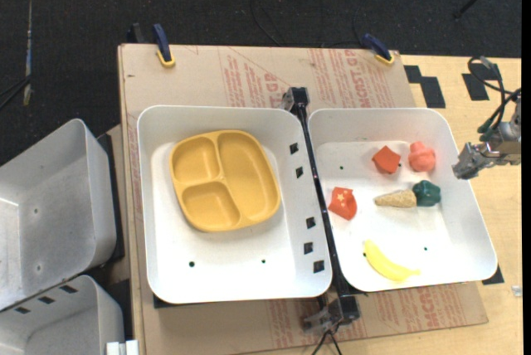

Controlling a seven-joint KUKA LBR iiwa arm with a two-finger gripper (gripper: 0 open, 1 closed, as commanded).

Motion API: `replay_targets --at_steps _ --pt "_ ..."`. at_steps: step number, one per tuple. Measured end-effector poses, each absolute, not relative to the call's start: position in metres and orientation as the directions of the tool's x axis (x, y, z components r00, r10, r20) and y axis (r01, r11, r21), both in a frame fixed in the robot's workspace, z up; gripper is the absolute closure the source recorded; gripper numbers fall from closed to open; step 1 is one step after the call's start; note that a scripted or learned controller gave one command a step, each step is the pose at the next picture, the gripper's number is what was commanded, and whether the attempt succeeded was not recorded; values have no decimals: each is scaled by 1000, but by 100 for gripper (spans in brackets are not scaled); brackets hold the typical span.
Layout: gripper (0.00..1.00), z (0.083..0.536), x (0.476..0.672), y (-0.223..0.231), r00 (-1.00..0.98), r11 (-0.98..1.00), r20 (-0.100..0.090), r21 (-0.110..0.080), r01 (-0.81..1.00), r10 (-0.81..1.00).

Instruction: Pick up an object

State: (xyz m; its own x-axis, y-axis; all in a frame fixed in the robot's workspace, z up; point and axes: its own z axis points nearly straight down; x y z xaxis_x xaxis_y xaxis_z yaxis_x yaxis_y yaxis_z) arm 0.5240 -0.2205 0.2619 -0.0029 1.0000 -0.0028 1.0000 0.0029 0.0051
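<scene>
1. Nothing is picked yet, so the candidates all sit in the right bin (465,250): a pink lumpy toy (422,155) and an orange-red block (386,160) toward the far side, an ice cream cone toy (408,196) with a dark green top in the middle, a red strawberry-looking piece (343,202) over by the left wall, and a yellow banana (390,263) on the near side.
2. The bit that matters: the pincer (471,162) hangs over the right rim of that bin, so everything lies to its left. The pink toy and the cone's green end are nearest, the pink one just left of it, the green end left and a little nearer the camera.
3. The cone's long axis runs left-right, tip pointing left, so its fat end faces the pincer.
4. Can't tell if the pincer is released or clenched; it's small and cut off at the frame edge. Nothing visibly sits in it.
5. Only the wrist end of the arm pokes in from the right, low near the bin rim.
6. Left bin (158,262) has a yellow divided plate (224,179), well apart from all this. Both bins sit on the desk (216,71).
</scene>
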Motion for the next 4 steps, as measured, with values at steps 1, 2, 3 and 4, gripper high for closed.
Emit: replay_targets --at_steps 1,2,3,4 --pt "100 259 515 -166 -7 7 1 -1 1000 1000" --pt "100 244 520 -110 -8 8 2 -1 1000 1000" --pt "100 233 516 -61 -8 8 2 -2 1000 1000" --pt "100 222 522 -7 -8 8 2 -2 1000 1000"
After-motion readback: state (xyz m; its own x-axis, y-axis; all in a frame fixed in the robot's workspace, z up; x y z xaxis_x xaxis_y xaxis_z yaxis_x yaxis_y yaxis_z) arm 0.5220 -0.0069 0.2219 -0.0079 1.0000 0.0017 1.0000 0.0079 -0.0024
